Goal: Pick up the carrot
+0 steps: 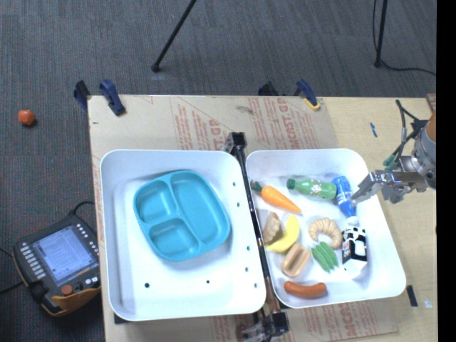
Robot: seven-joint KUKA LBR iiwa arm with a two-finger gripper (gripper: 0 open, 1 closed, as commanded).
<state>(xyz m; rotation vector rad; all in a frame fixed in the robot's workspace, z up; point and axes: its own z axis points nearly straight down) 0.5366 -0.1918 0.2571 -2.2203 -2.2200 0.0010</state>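
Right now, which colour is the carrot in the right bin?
Orange, with a small green top at its left end. The carrot shows best in the camera view.

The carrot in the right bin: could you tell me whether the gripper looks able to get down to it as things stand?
Probably yes. The carrot lies uncovered near the right bin's left wall, with the green bottle and banana close by but apart. The gripper sits at the bin's right edge.

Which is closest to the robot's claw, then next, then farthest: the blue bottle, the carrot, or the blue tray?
From the gripper at the right bin's right edge:
1. Blue bottle, right beside it.
2. Carrot, on the right bin's left side.
3. Blue tray, in the left bin.
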